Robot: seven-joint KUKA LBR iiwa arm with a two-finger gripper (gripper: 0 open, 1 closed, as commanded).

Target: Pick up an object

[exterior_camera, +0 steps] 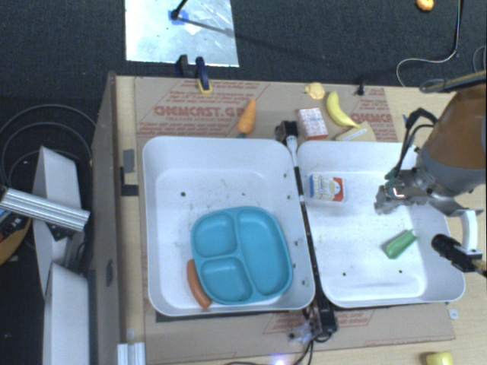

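Arm: the grey KUKA arm with its orange band (466,131) reaches in over the right white plastic bin (358,291), its two-finger gripper (389,198) hanging above the bin's upper right part.
Fingers: whether they stand open or closed cannot be told at this size and angle; nothing is seen between them.
Nearest candidate: a small green cylindrical piece, pickle-like, (399,243) lies tilted on the bin floor, below and just to the right of the fingers, near but apart from them.
Second candidate: a small white carton with a red and blue label (326,188) lies to the left of the fingers at about their height in the frame, beside the wall shared with the other bin.
Left bin: the left white plastic bin (175,173), well to the left of the fingers, holds a light blue three-compartment plastic plate (240,254) and an orange sausage-shaped toy (198,283) touching the plate's lower left edge.
Outside the bins: a yellow plastic banana (338,109) and an orange carrot-shaped toy (246,117) rest on the cardboard above the fingers, beyond the bin rims.
Progress: by the look of it the pick is not yet made; every object lies on a surface and none is lifted.
Left to do: lower onto one object, probably the green piece, close on it, and raise it clear of the bin.
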